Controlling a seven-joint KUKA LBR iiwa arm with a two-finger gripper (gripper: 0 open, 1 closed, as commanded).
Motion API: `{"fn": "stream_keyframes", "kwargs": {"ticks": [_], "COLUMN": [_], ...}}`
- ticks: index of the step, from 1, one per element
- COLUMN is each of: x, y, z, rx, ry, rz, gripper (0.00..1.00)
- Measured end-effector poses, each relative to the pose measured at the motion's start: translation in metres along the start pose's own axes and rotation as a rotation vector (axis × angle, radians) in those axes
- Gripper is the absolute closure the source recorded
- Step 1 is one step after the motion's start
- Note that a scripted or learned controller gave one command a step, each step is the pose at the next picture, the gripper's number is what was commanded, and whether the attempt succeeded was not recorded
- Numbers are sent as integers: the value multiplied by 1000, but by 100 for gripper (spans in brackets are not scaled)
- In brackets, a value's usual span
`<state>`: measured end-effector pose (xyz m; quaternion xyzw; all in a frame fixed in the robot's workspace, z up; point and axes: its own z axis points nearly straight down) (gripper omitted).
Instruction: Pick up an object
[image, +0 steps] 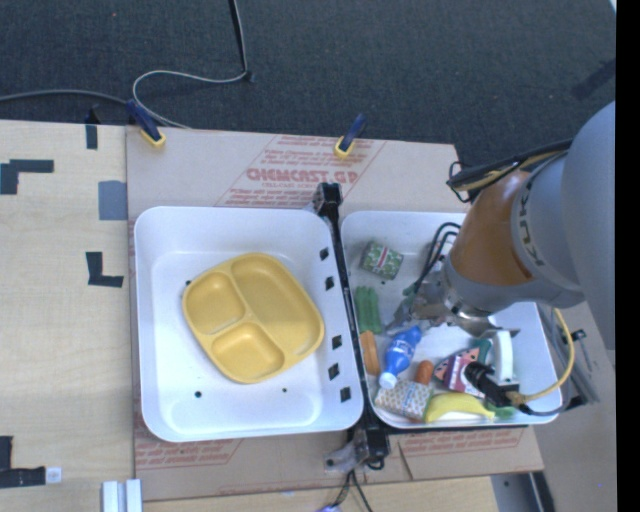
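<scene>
My gripper (420, 303) hangs low in the right bin (540, 345), just above and right of a blue-capped clear bottle (399, 356); the grey and orange wrist covers most of it. Around it lie a green patterned packet (381, 259), a green strip (367, 308), an orange carrot-like piece (370, 352), a speckled square block (404, 400), a yellow banana (458, 407) and a dark red packet (453, 371). Nothing can be seen between the gripper's tips.
The left bin (165, 300) holds a yellow divided plate (252, 315). A black divider (340, 300) separates the bins. A white and green item (500, 352) lies near the right bin's right wall. The arm covers that bin's upper right.
</scene>
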<state>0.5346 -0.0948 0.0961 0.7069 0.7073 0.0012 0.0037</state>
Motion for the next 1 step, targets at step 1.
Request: {"fn": "stream_keyframes", "kwargs": {"ticks": [1], "x": [42], "y": [-50], "z": [-121], "rx": [7], "ry": [4], "rz": [-1], "gripper": [100]}}
